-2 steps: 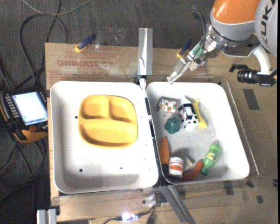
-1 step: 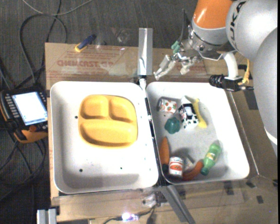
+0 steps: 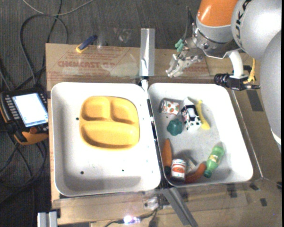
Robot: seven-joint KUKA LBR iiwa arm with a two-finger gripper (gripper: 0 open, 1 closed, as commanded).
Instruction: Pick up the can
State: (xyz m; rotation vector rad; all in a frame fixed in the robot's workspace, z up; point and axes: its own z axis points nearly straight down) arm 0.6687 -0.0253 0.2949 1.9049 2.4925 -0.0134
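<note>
1. Grey-metal gripper [image 3: 179,64] hangs above the cardboard bench [image 3: 85,63] just beyond the right bin's [image 3: 236,126] far rim, holding nothing — how far its fingers are parted I cannot tell.
2. Can [image 3: 178,169], red and white, stands near the right bin's front edge between a carrot [image 3: 166,152] and a green bottle [image 3: 213,160] — well apart from the gripper.
3. Left bin [image 3: 61,141] bears a yellow divided tray [image 3: 110,122].
4. Dark carpet and cables surround the bench; a handheld pendant [image 3: 26,111] lies at left.

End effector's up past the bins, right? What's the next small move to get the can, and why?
Probably bring the end effector toward the camera over the right bin to above the can. It hangs beyond the bin's far rim, while the can stands near the front edge beside a carrot.
</note>
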